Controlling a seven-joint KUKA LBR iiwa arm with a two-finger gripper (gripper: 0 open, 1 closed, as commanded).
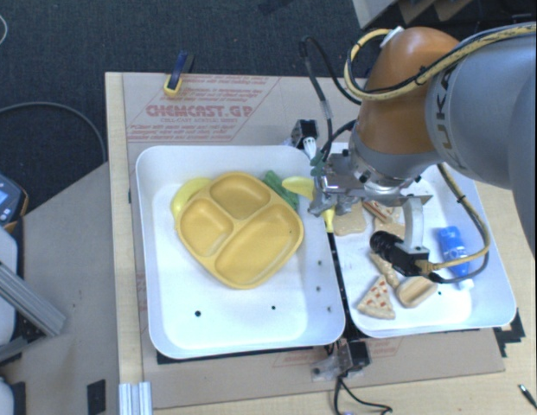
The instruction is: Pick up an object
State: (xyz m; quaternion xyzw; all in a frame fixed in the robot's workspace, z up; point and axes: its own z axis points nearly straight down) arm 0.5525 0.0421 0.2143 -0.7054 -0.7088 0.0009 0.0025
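Tan biscuit-shaped piece (348, 222) is the nearest candidate: it lies in the right bin (503, 306), hard against that bin's inner wall, just beside my gripper (324, 204) toward 4 o'clock in the camera view. My own wrist covers its upper edge, so I can't read a long axis; what shows looks roughly square. Gripper hangs over the seam where the two bins meet; open or clenched, I cannot tell, and nothing shows in its hold. One arm only, so no choice of reach. Neighbours: at 10 o'clock, across the seam in the left bin (150, 232), a small yellow curved piece (297, 184) and a green piece (279, 188) lean on the yellow divided plate (238, 227) (all close, but on the wrong side of the wall). Further out at 5 o'clock sit a pizza slice (378, 299) and a bread roll (415, 290), touching each other; a blue item (450, 242) lies at 4 o'clock, well apart. Judgement: a short shift toward 4 o'clock, then straight down. The inner wall crowds the biscuit at 9 o'clock; open room lies toward 6 o'clock.
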